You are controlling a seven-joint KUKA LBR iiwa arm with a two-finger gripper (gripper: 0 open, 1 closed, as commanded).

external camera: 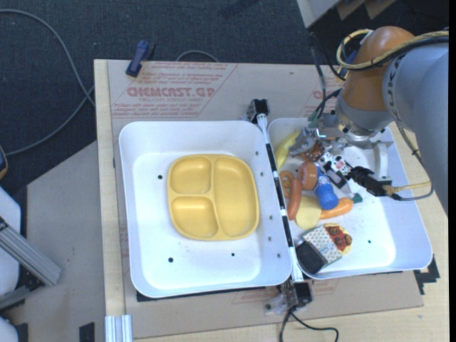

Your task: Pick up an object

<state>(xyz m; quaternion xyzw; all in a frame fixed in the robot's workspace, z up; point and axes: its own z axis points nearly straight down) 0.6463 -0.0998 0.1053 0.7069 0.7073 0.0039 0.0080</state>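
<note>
Camera view | gripper (329, 154) low over right bin's (399, 251) toy-food pile (317, 194), grip state cannot be told | best descend squarely onto one separate piece | left bin (139, 191) holds yellow plate (212, 196)

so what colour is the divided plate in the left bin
Yellow. The divided plate shows plainly in the camera view.

Red print shows on the brown board (174, 90) under the bins, reading upside down from this camera: the big line looks like "CHEMCAST GP". Smaller red lines sit beside it, too fine to make out. More red marks near the board's right side (317, 95) can't be read either.
</note>
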